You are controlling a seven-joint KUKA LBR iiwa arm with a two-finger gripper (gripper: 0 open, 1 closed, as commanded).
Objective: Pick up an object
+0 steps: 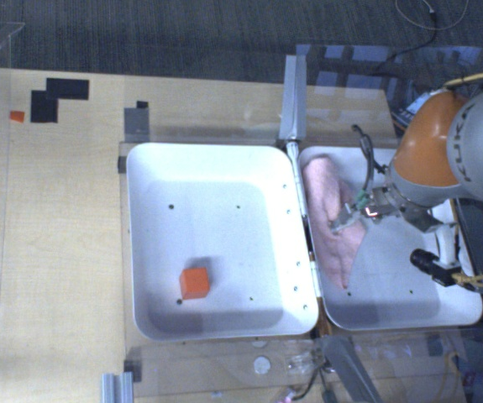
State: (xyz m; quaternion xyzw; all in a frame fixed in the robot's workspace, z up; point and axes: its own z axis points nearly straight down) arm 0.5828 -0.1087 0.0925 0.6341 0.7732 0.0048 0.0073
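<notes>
1. The arm (468,149) reaches in from the right and sits over the right bin (409,305).
2. The gripper (348,218) is low over the pink cloth (329,217), which lies along the left wall of the right bin. Whether it touches the cloth is not discernible.
3. Gripper state: cannot be determined. The tool tip is small and seen against the cloth, so no opening width is readable, and no object is seen clamped in it.
4. The orange cube (195,283) rests on the floor of the left bin (216,175), near its front left corner, well apart from the gripper.
5. Progress assessment: approach to the cloth appears complete or nearly so. No lift is evident; the cloth lies flat in the bin.
6. Remaining work, as judged: secure a grasp, then raise the object clear of the bin floor.
</notes>
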